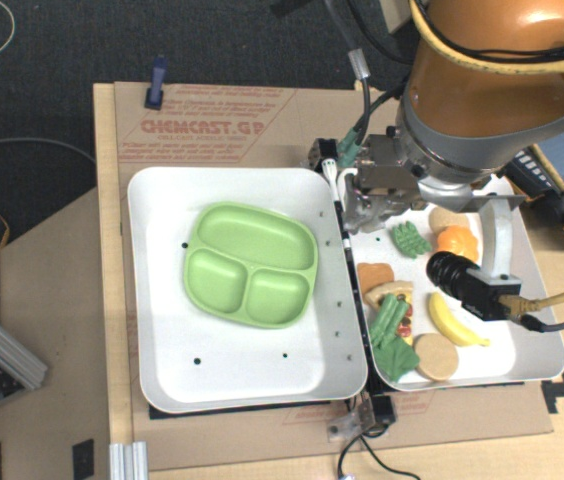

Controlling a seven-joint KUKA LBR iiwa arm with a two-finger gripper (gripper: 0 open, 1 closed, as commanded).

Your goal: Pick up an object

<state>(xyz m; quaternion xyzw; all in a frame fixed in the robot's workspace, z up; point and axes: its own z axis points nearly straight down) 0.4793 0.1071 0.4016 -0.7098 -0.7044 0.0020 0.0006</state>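
The right bin (pixel 537 358) holds several toy foods: a small green leafy piece (pixel 409 239), an orange (pixel 458 241), a yellow banana (pixel 454 323), a pizza slice (pixel 399 293), an orange-brown piece (pixel 375 273), a long green pod (pixel 390 334) and a round tan biscuit (pixel 435 356). My gripper (pixel 370 208) hangs low over that bin's far left corner, just left of the leafy piece. The grey and orange arm covers the bin's far side.
The left bin (pixel 162 368) holds a light green divided plate (pixel 251 264). A black fitting with a cable (pixel 470 284) hangs over the right bin between the orange and the banana. A blue clip (pixel 155 84) lies on the cardboard behind the bins.
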